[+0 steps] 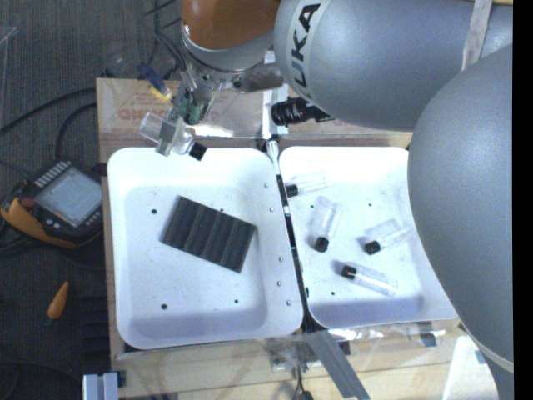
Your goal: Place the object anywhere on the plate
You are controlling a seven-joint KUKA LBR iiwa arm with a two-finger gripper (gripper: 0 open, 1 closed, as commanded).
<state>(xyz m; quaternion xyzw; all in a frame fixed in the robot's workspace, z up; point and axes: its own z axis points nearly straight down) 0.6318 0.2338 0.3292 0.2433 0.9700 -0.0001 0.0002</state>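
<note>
A dark ribbed rectangular plate [208, 233] lies flat in the left white bin [133, 307]. My gripper [177, 129] hangs over that bin's far left rim, up and to the left of the plate. It is shut on a clear vial with a black cap [172, 137], which lies crosswise at the fingertips with its cap pointing right. The vial is in the air, well apart from the plate.
The right bin [416, 307] holds several more clear vials with black caps, such as one [323, 223] near its middle. A handheld pendant [65, 200] lies left of the bench. The arm's large grey body covers the top and right.
</note>
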